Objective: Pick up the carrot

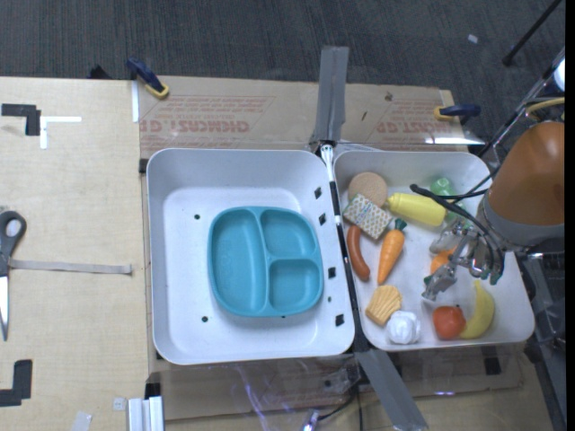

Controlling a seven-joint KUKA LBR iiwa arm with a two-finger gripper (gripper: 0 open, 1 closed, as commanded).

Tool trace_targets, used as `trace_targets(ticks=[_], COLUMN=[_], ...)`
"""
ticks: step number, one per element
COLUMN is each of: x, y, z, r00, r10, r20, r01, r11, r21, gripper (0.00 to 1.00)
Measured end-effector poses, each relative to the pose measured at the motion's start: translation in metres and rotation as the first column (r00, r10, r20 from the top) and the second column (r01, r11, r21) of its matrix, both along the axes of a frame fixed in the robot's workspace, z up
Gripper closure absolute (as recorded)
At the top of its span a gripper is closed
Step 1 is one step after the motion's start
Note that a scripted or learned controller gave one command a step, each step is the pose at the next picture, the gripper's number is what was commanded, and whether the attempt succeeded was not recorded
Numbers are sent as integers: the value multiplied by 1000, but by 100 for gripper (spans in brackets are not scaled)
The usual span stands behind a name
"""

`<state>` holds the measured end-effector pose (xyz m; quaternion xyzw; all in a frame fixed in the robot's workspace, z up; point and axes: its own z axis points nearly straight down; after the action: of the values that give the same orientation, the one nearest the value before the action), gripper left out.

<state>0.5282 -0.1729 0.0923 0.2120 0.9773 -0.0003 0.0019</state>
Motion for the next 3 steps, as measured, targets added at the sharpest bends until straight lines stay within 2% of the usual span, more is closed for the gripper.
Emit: trace_targets(ticks=[1, 2, 3], x=[2, 4, 4], y=[1, 1, 1], z=[10, 19, 19], r00=[1000, 1000, 1000], r10=[3, 6, 6], r20=[3, 7, 7], r01=[-3, -6, -6], r11=[1000, 1000, 1000], r21=[-1, -3, -3], gripper=[100, 100, 0])
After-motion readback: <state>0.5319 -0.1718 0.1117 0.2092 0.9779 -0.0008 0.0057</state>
